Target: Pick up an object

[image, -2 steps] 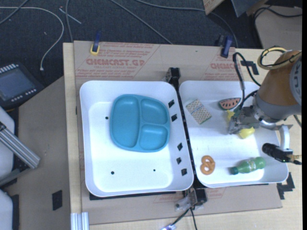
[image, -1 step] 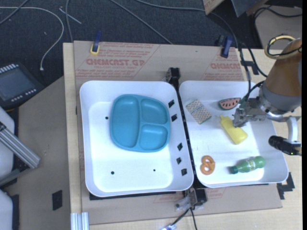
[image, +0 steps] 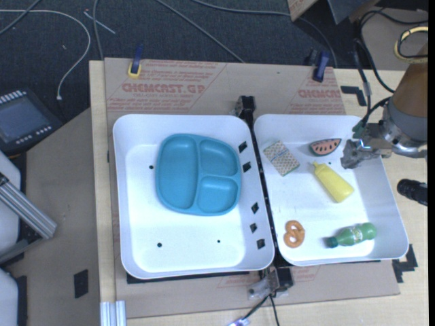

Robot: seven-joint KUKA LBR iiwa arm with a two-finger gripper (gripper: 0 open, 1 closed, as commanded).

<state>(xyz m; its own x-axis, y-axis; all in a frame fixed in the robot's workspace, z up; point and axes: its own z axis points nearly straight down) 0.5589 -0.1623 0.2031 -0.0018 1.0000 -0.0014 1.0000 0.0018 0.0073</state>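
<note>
Grey claw point(image: 353, 156) blurred above right bin point(image: 387, 202).

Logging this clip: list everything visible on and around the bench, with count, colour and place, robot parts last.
Shallow plastic bins: two, white, side by side on the bench.
Divided plastic plate: one, light blue, three compartments, in the left bin.
Checked sponge-like square: one, grey-beige, upper left of the right bin.
Toy watermelon slice: one, red with dark rind, top of the right bin.
Toy squeeze bottle: one, yellow, lying in the middle of the right bin.
Toy pretzel: one, orange-brown, lower left of the right bin.
Small toy bottle: one, green, lying at the right bin's lower edge.
Cardboard sheet: one, tan with red print, under the bins.
Clamps: two, blue, on the cardboard's far edge.
Gripper: one, grey metal, over the right bin's upper right.
</note>
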